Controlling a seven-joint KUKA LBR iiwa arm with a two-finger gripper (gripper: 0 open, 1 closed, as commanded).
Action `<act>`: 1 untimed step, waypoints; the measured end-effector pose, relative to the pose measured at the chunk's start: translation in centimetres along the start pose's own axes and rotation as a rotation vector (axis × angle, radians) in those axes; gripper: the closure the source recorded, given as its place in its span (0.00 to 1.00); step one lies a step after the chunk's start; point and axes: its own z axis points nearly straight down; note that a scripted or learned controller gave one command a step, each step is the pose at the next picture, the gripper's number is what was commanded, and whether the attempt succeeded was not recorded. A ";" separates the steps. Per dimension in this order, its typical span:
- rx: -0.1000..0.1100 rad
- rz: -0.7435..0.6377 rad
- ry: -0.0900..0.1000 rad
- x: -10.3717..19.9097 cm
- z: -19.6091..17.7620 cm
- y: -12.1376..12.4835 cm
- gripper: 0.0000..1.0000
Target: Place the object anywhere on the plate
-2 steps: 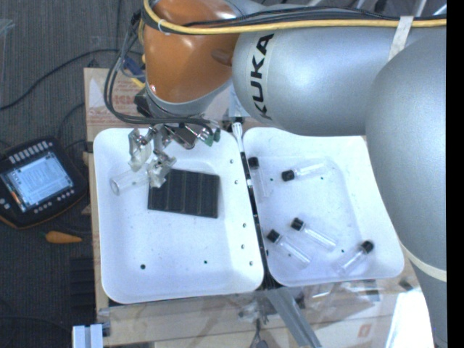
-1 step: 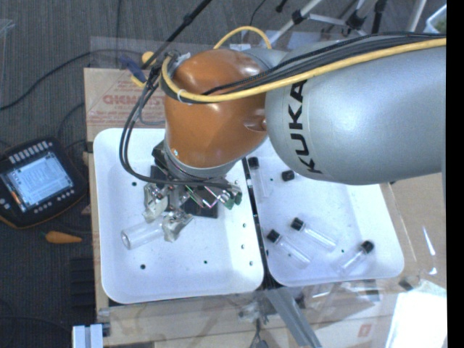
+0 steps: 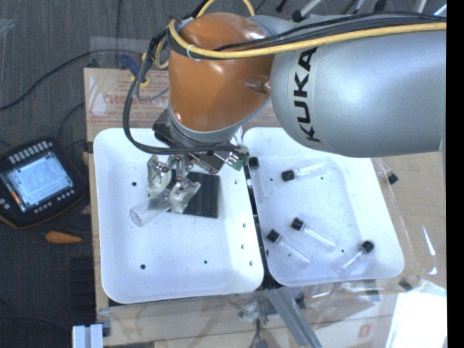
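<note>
A small black plate (image 3: 205, 195) lies flat in the left white bin (image 3: 127, 267), close to the bin's right wall. My gripper (image 3: 171, 188) hangs over the plate's left edge, under the arm's orange wrist. A clear glass vial (image 3: 147, 211) sticks out to the lower left from between the fingers (image 3: 156, 180), tilted. The gripper is shut on its upper end. The vial's free end hangs over the bare bin floor left of the plate. I cannot tell whether the vial touches the floor.
The right bin (image 3: 384, 263) holds several clear vials with black caps, among them one at the back (image 3: 301, 172) and one at the front right (image 3: 355, 257). A pendant with a lit screen (image 3: 36, 180) lies left of the bench.
</note>
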 end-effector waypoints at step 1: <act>-0.005 -0.754 0.002 2.4 9.3 3.4 1.00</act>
